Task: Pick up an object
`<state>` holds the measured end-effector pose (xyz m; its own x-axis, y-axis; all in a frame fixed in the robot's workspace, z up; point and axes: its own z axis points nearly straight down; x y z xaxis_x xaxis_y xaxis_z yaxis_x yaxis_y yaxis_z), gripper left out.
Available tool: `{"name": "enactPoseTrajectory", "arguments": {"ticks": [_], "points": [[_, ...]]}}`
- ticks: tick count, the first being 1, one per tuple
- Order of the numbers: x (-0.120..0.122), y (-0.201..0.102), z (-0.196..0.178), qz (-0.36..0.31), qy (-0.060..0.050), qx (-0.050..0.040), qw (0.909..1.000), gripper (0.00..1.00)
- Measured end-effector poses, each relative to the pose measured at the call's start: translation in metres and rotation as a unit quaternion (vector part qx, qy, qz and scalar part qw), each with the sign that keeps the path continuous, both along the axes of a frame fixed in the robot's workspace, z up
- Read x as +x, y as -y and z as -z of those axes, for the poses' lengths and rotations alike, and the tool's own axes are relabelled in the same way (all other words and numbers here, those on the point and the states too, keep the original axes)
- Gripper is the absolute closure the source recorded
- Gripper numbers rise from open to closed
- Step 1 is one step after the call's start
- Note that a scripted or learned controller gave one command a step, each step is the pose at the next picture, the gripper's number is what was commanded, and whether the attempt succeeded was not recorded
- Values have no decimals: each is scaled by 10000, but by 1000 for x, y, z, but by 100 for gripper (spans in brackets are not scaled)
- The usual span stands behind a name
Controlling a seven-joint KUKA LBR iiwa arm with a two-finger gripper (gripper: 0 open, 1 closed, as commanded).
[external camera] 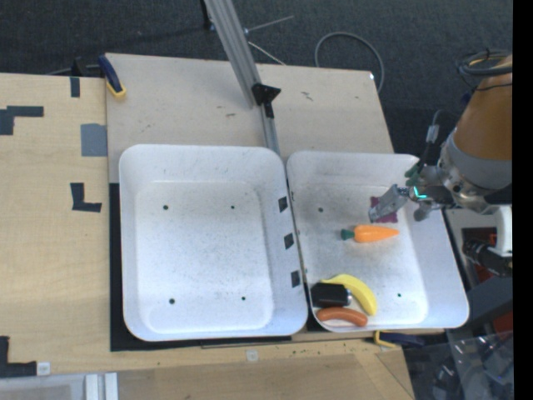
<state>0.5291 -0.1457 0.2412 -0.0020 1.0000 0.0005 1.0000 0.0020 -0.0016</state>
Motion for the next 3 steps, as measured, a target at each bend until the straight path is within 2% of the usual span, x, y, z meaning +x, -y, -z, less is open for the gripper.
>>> {"name": "enactPoseTrajectory", "arguments": {"ticks": [2, 3], "points": [[-17, 11, 115, 12, -31, 3, 10000, 0], [-17, 11, 153, 7, 3, -8, 10000, 0]]}}
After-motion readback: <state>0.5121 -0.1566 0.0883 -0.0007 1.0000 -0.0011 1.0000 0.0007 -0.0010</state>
